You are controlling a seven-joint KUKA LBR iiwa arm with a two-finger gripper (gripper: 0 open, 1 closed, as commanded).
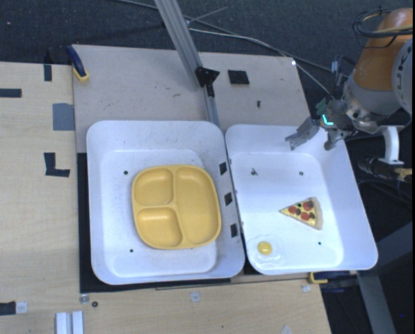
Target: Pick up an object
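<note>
A toy pizza slice [304,211] lies in the right bin [346,186], toward its right side. A toy fried egg [265,249] rests near that bin's front left corner. My gripper [315,137] hovers over the bin's back right edge, well behind the pizza slice. Its two fingers are spread apart with nothing between them. The orange-banded wrist [384,54] rises behind it at the view's right.
The left bin [103,186] holds a yellow divided plate [175,206]. A metal pole [183,37] slants down to the gap between the bins. Cables trail across the dark floor behind the bench.
</note>
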